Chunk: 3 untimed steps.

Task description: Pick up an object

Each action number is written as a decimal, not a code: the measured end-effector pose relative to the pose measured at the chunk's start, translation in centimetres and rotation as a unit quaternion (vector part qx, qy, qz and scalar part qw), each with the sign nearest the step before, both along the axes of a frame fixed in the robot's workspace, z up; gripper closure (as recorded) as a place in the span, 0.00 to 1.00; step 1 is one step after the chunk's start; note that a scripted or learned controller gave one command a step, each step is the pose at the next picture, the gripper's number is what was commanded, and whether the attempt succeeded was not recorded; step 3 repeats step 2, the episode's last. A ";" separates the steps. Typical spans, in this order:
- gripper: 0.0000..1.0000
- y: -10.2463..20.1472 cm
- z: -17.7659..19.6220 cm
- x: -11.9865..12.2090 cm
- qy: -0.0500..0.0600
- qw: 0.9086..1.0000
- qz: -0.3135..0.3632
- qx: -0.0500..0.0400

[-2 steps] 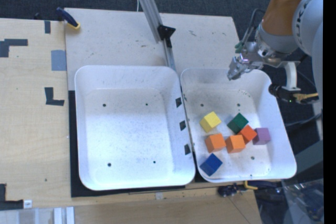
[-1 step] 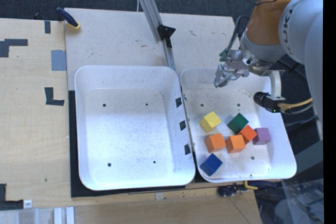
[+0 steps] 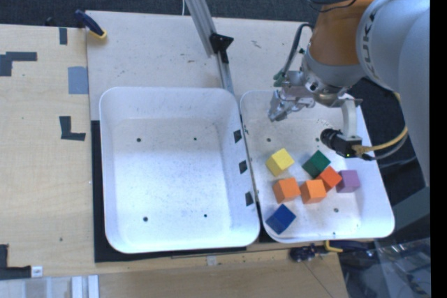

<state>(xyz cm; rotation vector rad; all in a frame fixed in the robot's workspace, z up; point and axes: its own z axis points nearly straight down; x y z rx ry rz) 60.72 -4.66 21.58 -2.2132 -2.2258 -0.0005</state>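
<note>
The gripper (image 3: 281, 108) hung over the right white plastic bin (image 3: 363, 220), finger state unclear, far from the small yellow cube (image 3: 279, 161).

My bench (image 3: 154, 56) is carrying two white bins (image 3: 167, 98) side by side on a black mat (image 3: 96, 220), with grey tape patches (image 3: 77, 79) sitting at its left.

Partial letters mark the arm (image 3: 391, 24), not clearly legible.
</note>
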 end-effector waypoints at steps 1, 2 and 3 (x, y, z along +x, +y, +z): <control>1.00 6.3 0.1 -1.4 0.001 1.000 0.001 0.000; 1.00 12.2 0.1 -2.3 0.000 1.000 0.001 0.000; 1.00 12.2 0.1 -2.3 0.000 1.000 0.001 0.000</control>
